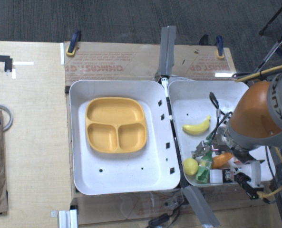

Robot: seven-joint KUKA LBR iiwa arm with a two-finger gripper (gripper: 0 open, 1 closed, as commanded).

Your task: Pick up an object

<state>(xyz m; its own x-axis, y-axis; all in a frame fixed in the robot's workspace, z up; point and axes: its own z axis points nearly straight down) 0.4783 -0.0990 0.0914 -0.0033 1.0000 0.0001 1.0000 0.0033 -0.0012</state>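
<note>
Pickable objs, right bin, lower right of frame.
Banana [197,127]: yellow, curved, lying flat, approx mid right bin, apart from the rest, tips pointing up-right & left. Lemon [190,166]: yellow, roundish, near bin's lower-left corner, just beside a green packet [203,171] to its right; touching or not, can't tell. Orange obj [221,160]: roundish/elongated, sits right of the green packet, partly covered by the arm above; exact shape unclear. White-and-black item [222,176]: low at bin's bottom edge, just under the orange obj, lying on its side. All four cluster in the bin's lower part w/ banana above them.
</note>
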